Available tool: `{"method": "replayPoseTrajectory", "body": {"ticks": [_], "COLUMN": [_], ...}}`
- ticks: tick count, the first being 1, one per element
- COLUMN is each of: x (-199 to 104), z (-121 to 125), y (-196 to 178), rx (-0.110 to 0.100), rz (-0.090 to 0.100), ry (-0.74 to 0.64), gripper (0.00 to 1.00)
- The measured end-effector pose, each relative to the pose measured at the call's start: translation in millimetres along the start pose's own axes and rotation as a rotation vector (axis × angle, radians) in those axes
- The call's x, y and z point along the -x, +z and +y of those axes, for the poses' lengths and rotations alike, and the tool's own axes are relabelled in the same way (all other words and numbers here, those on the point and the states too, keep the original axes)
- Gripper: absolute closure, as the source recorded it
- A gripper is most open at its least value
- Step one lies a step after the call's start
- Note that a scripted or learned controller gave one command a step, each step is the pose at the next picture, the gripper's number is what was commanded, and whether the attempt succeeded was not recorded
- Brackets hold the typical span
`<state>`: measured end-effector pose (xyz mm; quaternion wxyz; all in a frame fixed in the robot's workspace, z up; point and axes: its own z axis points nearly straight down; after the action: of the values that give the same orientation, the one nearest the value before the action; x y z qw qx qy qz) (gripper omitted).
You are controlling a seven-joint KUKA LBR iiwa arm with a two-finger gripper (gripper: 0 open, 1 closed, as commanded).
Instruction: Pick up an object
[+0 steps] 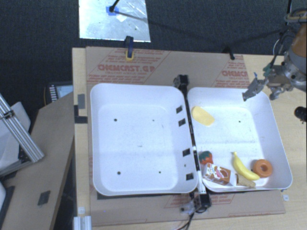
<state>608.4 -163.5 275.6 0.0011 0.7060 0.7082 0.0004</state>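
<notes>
bins: white
banana: yellow
ring: orange
block: pale yellow
packet: red-white print
worktop: tan wood
cardboard: red lettering

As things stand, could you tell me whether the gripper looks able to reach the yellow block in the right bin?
Probably yes. The gripper hangs above the right bin's far corner, and the yellow block lies alone with nothing over or beside it.

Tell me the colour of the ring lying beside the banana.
Orange: the ring beside the banana, seen best in the camera view.
</notes>
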Motion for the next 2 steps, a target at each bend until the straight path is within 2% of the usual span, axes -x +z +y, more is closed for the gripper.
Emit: {"method": "replayPoseTrajectory", "body": {"ticks": [1, 2], "x": [8, -18], "z": [28, 60], "y": [90, 197], "rx": [-0.006, -0.005], "rz": [0.001, 0.002], "ry": [-0.002, -0.005], "gripper": [0.0, 0.0]}}
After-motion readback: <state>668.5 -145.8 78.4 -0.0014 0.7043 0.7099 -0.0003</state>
